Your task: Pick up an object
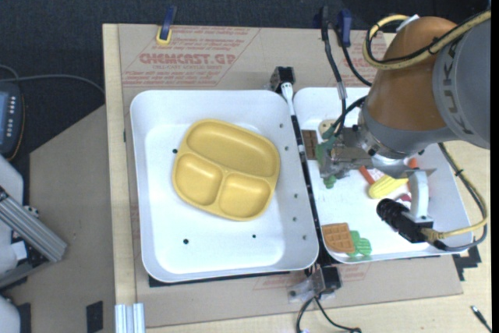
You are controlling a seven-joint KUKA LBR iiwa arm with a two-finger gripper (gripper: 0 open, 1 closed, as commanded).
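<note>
Over on the left, the left bin carried a yellow divided plate, three compartments, lying flat near its middle; it looked like light, stiff, glossy plastic, and a two-finger hold would probably only work on its thin raised rim, so a slip there seemed likely. Moving right across the divider, the gripper hung low over the left part of the right bin, right by the dividing wall, and whether it was gripping anything could not be told, the tip lost in dark clutter under the wrist. A small green piece sat just at the tip, too small to identify. Nearer the front lay a waffle-like tan square touching a green toy, both small and probably light, the square best pinched across its flat edges. Farther right, a yellow banana-shaped toy rested beside the arm, smooth, curved, probably rigid, best taken across its middle.
</note>
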